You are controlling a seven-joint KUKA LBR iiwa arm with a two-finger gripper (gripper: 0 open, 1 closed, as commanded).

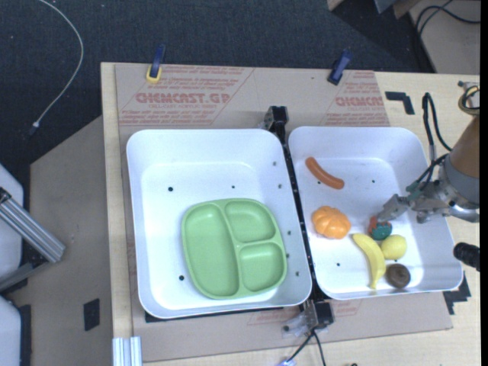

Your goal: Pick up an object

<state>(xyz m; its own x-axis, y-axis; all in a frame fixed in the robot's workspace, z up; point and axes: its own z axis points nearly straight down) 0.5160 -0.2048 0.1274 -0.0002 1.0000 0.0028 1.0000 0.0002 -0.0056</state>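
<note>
Nearest me, at about 5 o'clock in the right bin, there's a brown ball, a banana and a lemon. The gripper sits right over a small red and teal thing; can't tell if its jaws are apart or together. Orange pumpkin at 9, hot dog toward 11. Green divided plate in the left bin.

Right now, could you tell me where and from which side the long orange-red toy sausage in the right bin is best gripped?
Grip the long orange-red toy sausage at its middle, coming straight down from above, closing across its narrow width. It lies flat and slanted, apart from the other toys, with bare right white bin floor along both long sides, so there is probably room there.
</note>
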